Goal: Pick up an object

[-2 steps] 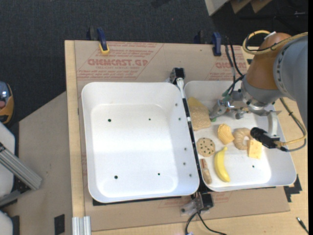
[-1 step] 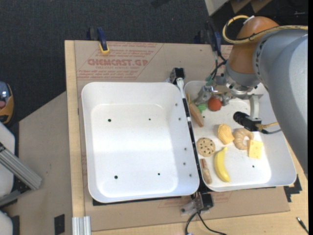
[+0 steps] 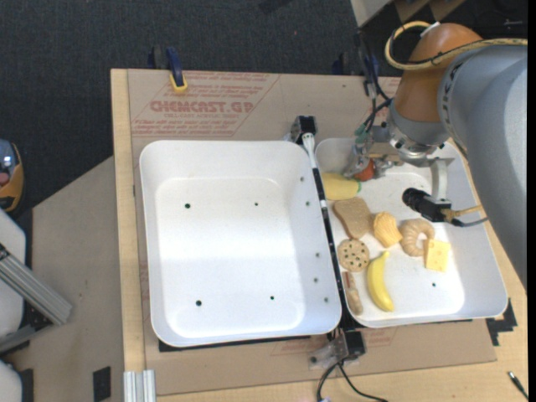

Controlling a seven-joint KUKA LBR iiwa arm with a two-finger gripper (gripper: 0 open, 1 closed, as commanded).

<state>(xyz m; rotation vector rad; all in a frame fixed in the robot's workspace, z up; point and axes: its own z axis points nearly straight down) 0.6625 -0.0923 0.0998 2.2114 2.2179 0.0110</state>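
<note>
My gripper (image 3: 367,159) hangs low over the far left corner of the right bin (image 3: 469,296). A small orange-red thing (image 3: 362,172) shows right under it, partly hidden by the gripper. Just left of that, a yellow lemon-like piece (image 3: 339,187) lies against the bin's left wall. Nearer the front are a slice of toast (image 3: 354,216), a round cookie (image 3: 354,255), a banana (image 3: 379,280), an orange bun (image 3: 385,229), a pale pastry (image 3: 414,235) and a cheese wedge (image 3: 436,255).
The left bin (image 3: 159,224) stands beside the right one, and their walls meet at the middle. A thin brown stick (image 3: 352,295) lies along the right bin's left wall near the front. The grey arm (image 3: 494,99) covers the bench's far right.
</note>
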